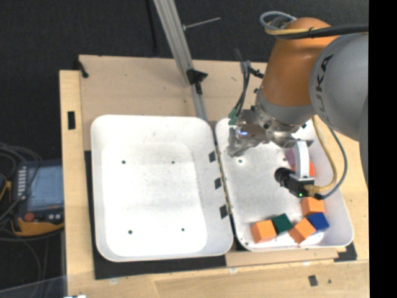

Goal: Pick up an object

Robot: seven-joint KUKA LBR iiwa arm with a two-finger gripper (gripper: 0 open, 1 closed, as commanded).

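White, the left bin (155,185) lies beside the right bin (260,185). The gripper (239,143) hangs over the right bin's far left corner. Near that bin's front edge sit an orange block (263,230), a green block (282,222), another orange block (304,230) and a blue block (319,221).

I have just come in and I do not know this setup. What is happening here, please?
A grey and orange robot arm reaches in over the right bin, with its gripper low near that bin's upper left corner. Nothing is visibly held. Several small blocks, orange, green and blue, lie together at the bin's near edge, apart from the gripper. The left bin sits beside it.
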